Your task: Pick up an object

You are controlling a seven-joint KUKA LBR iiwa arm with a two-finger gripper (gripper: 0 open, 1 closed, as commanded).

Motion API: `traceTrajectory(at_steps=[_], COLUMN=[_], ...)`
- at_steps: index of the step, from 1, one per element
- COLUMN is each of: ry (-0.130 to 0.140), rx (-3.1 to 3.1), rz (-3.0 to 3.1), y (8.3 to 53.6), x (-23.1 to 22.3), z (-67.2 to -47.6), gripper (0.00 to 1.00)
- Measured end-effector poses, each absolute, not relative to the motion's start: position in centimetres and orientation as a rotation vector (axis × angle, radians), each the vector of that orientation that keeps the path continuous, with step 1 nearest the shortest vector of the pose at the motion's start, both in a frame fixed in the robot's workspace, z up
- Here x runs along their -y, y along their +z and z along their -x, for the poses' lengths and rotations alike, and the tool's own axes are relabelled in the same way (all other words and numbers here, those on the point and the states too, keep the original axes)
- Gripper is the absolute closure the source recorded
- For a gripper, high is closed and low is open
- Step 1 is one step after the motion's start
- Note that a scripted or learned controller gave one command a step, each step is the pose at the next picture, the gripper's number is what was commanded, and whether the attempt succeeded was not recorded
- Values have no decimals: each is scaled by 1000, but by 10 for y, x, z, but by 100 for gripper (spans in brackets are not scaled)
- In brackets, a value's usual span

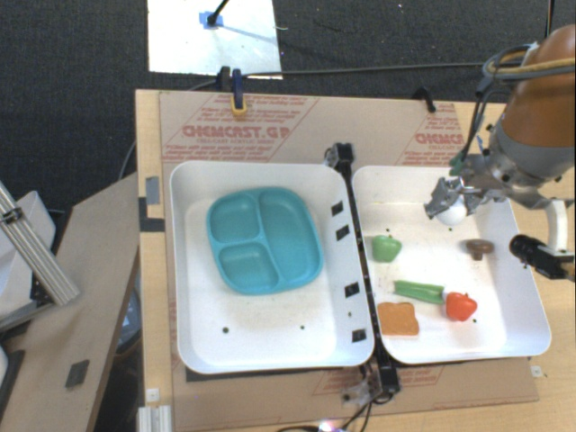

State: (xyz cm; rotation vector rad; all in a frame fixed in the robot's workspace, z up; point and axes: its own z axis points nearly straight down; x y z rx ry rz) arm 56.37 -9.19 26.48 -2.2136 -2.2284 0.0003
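Your bench (270,120) carries two white bins; the right bin (522,331) holds toy food along its near edge. The gripper (447,203) hovers at its far edge; you cannot tell its grip.

floor: dark carpet (72,79) | white sheet (211,25) | bench: pale wood (153,133)
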Motion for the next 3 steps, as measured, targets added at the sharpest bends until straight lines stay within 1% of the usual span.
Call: traceTrajectory(at_steps=[1,2,3], ry=[-1,-1,-2], rx=[2230,2230,2231], rz=[2212,2210,2210], y=[256,242,231], x=[50,-3,-62], z=[-551,-534,-524], gripper=[100,100,100])
